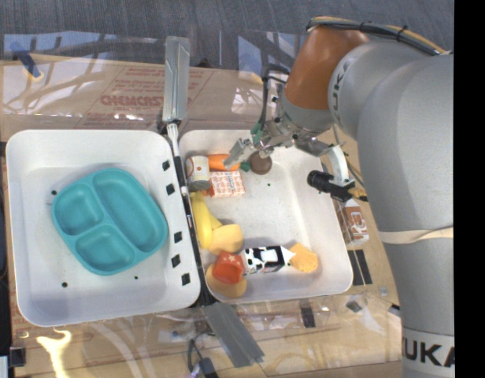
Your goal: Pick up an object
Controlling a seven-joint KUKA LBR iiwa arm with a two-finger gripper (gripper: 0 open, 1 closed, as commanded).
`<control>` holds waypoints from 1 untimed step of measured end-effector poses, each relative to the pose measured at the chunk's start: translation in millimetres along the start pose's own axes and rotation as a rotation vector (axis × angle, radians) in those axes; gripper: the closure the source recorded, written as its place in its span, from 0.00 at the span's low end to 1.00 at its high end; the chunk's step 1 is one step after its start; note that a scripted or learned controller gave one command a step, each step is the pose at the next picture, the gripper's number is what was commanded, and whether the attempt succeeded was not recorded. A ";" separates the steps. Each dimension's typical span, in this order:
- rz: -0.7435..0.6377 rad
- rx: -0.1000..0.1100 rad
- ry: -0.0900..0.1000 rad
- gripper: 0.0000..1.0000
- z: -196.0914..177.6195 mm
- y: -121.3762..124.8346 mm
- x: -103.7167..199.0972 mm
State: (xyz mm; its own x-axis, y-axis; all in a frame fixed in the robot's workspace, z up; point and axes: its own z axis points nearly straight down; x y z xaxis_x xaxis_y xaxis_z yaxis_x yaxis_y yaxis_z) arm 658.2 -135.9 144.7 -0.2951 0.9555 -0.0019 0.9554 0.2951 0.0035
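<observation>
the thing nearest my jaws [254, 150] is a small orange carrot [220, 162], stubby and smooth, lying on its side at the far end of the right bin [325, 235]. it sits just beside my tip, on the side toward the left bin [26, 211], touching or almost touching; i cannot tell which. a small brown round piece [261, 164] hangs right under my tip. whether my jaws are spread or closed, or have hold of anything, i cannot tell from up here.

counting the right bin: one carrot, one brown round piece, one small can [198, 168], one orange-and-white carton [227, 184], one yellow banana [201, 218], one pale yellow lump [226, 237], one red tomato-like ball [227, 268], one black-and-white cow-patterned box [264, 260], one orange wedge [304, 259]. the carton lies just below the carrot, the can beside it against the bin's left wall.

the left bin holds one teal divided plate [109, 220] with three compartments. two white bins stand side by side on the counter [109, 93].
</observation>
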 end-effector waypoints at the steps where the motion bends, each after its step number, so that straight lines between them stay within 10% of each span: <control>1: 0.028 0.002 -0.001 0.00 38.9 2.9 11.1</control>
State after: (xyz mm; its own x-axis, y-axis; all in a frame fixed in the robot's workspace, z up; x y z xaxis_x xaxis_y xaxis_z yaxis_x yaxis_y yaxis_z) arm 657.9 -124.5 105.8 -0.2681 0.9634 -0.0023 0.9634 0.2681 0.0021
